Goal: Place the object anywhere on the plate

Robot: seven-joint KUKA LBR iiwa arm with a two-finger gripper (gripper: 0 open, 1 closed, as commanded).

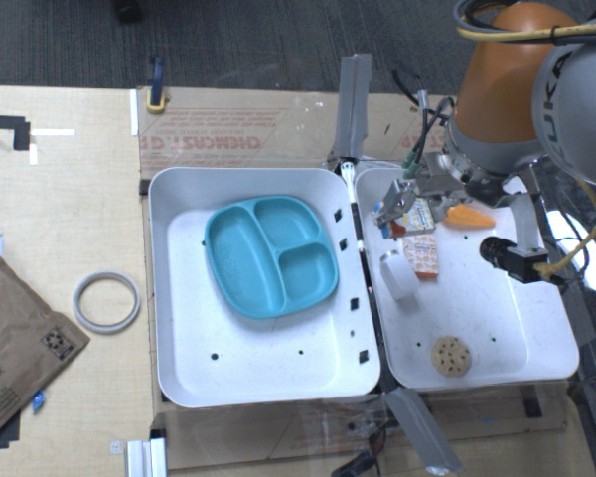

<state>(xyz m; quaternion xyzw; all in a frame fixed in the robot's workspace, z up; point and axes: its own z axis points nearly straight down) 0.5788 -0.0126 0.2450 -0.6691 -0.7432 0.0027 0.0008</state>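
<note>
The tool [405, 210] hangs low over the upper left corner of the right bin [536, 361], in the right half of the frame, close to the wall the two bins share. Its metal parts crowd together with cables there, and whether it is apart or together cannot be told. Just below it lies a small red-and-white packet [421, 254], near the tool's tip but not seen to be gripped. Beside the packet, toward lower left, sits a pale white cup-like piece [398, 275]. An orange carrot-shaped object [469, 218] lies to the right of the tool, partly under the arm's wrist. Near the bin's lower edge rests a round brown cookie [451, 356], well apart from the others.

The arm [521, 63], grey with its orange band, enters from the upper right.

In the left bin [179, 366], at frame centre, the blue divided plate [270, 255] lies tilted, three compartments showing, nothing on it.

On the counter [60, 207] at left lie a roll of tape [106, 300] and, at lower left, a brown cardboard box [15, 351].
</note>
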